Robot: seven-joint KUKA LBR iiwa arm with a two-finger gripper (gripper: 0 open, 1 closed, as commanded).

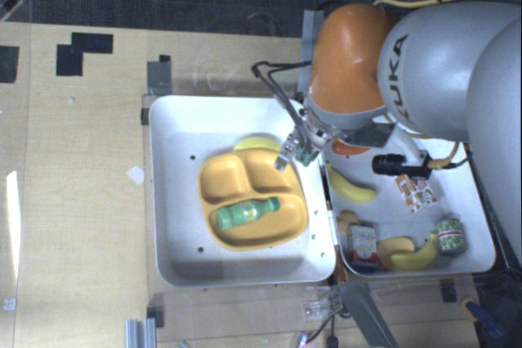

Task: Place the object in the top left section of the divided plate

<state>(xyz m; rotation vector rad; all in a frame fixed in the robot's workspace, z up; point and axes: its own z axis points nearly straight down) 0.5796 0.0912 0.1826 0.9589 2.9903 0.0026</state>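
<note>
A yellow divided plate [245, 175] with three sections sits tilted in the middle of the left bin, and a green bottle [245, 213] lies on its side in the plate's large section at six o'clock.

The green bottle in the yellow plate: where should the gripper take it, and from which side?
Grip the green bottle across its wider body, coming straight down from above. It lies on its side in the large lower section of the divided plate, so fingers should probably close across its width, not lengthwise.
</note>
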